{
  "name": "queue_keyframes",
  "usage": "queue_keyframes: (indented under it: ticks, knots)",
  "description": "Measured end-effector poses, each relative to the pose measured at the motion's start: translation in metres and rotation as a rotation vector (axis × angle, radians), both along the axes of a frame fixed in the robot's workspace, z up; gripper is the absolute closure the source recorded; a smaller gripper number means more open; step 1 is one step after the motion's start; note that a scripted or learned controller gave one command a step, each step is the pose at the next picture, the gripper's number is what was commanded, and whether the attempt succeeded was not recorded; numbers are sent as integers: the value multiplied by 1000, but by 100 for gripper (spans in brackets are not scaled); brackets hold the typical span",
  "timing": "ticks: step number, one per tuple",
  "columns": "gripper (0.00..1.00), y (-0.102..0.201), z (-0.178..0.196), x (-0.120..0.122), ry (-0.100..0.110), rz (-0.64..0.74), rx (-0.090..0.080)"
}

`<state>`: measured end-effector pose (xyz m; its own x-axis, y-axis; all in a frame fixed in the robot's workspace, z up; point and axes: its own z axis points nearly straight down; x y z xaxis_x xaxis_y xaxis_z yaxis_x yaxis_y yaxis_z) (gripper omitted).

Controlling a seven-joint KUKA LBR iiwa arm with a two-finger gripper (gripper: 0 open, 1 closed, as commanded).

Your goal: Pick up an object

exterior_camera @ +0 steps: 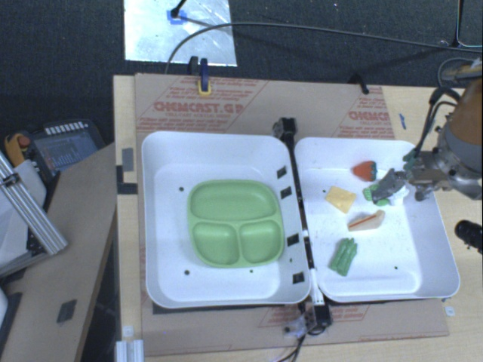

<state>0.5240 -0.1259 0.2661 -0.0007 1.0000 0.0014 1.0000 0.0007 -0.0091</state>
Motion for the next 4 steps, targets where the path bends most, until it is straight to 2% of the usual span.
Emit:
queue_keyframes:
  ticks: [1, 2, 4]
  knots:
    - [0, 0, 6, 2, -11, 3, -2]
    - [0, 3, -57, -1, -6, 1, 0]
    - [0, 3, -143, -3, -7, 0, 0]
